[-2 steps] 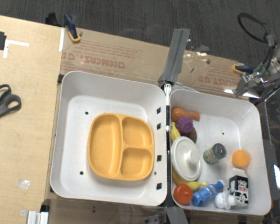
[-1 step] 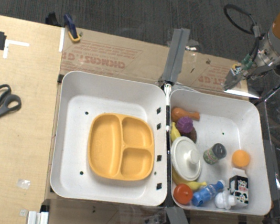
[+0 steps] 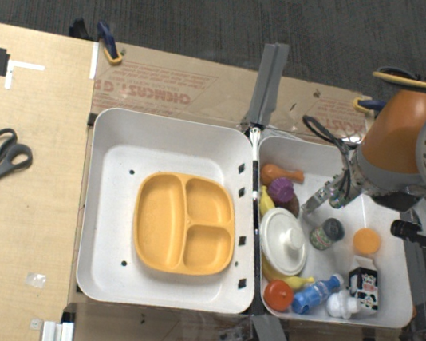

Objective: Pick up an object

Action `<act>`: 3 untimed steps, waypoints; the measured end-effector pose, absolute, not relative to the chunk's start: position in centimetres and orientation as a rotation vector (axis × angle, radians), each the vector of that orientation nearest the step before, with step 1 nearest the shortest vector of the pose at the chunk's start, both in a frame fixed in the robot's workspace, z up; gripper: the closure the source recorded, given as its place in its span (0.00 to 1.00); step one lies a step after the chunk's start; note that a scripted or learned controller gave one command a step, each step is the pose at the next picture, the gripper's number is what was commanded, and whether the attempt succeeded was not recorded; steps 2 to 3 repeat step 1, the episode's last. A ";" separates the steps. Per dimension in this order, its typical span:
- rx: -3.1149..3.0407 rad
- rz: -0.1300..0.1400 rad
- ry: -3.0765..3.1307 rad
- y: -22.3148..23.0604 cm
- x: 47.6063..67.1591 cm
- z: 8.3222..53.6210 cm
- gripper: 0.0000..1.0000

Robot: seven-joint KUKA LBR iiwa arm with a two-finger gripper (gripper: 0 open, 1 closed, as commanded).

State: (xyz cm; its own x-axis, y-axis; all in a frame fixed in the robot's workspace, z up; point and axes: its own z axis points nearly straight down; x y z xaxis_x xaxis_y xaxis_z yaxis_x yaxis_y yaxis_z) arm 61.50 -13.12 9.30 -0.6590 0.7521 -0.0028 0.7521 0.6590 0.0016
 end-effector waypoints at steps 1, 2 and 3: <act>1.515 -0.001 2.749 -10.8 64.1 25.7 1.00; 1.515 -0.001 2.749 -10.8 64.1 25.7 1.00; 1.515 -0.001 2.749 -10.8 64.1 25.7 1.00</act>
